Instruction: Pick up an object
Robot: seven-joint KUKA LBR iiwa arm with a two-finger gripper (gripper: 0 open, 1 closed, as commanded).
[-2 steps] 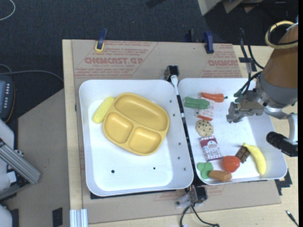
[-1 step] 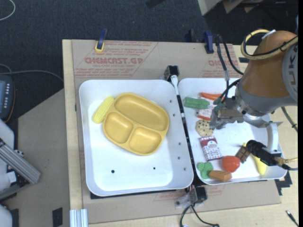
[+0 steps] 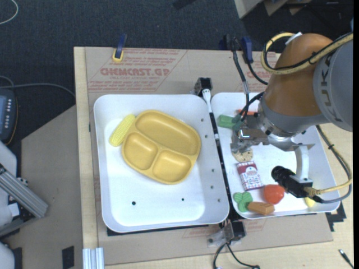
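A KUKA arm's gripper (image 3: 244, 143) hangs low over the right bin (image 3: 331, 167), near its dividing edge with the left bin (image 3: 106, 167); whether it is open or closed cannot be told, and nothing is visibly held. Just below it, at 6 o'clock, a tan cookie (image 3: 243, 155) lies above a red packet (image 3: 249, 176). A green block (image 3: 225, 121) sits at the gripper's 11 o'clock. A tomato (image 3: 274, 194), carrot (image 3: 261, 208) and green leaf (image 3: 242, 199) crowd the bin's near rim. In the left bin, a yellow divided tray (image 3: 161, 146) with corn (image 3: 122, 130) at its 9 o'clock leaves open floor toward the near edge.
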